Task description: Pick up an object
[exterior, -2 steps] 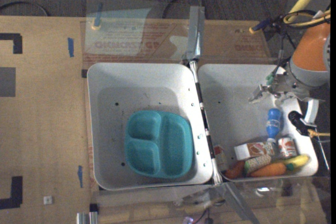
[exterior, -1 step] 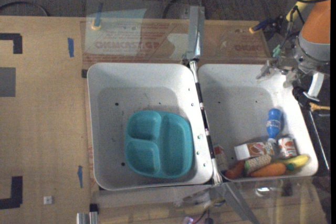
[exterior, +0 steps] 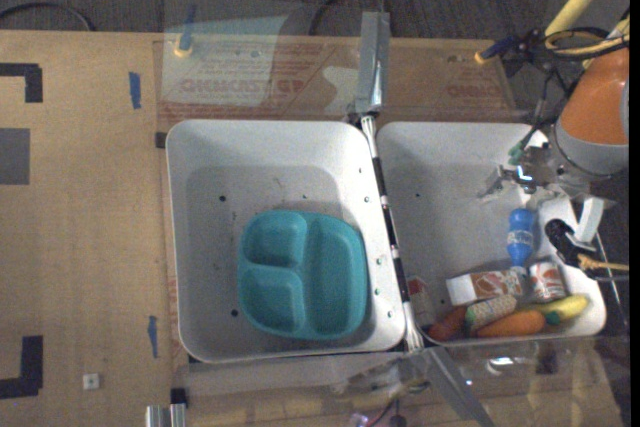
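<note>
The brown desk (exterior: 80, 245) carries two white bins. The left bin (exterior: 200, 165) holds a teal divided plate (exterior: 302, 273). The right bin (exterior: 440, 175) has small items along its near edge: a blue bottle (exterior: 519, 235), a carton (exterior: 487, 285), a can (exterior: 546, 280), a carrot (exterior: 515, 323) and a banana (exterior: 566, 308). No label is readable. The end effector (exterior: 522, 173) sits over the right bin's far right side; whether it is open I cannot tell.
</note>
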You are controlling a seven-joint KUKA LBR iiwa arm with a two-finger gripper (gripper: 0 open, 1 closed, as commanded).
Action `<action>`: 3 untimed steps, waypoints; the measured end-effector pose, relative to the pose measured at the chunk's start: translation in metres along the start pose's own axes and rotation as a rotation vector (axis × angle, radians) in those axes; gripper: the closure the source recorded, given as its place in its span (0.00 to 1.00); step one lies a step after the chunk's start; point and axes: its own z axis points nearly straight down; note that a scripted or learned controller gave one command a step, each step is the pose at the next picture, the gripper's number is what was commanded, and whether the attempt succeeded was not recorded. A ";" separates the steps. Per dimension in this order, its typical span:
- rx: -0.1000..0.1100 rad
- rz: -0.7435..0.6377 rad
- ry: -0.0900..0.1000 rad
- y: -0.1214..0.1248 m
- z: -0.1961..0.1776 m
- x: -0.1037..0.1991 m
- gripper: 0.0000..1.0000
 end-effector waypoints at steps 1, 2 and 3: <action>-0.002 0.004 -0.006 0.000 -0.010 -0.004 1.00; 0.000 0.002 -0.003 0.000 -0.010 -0.002 0.00; -0.002 -0.003 0.001 -0.018 0.006 -0.001 0.00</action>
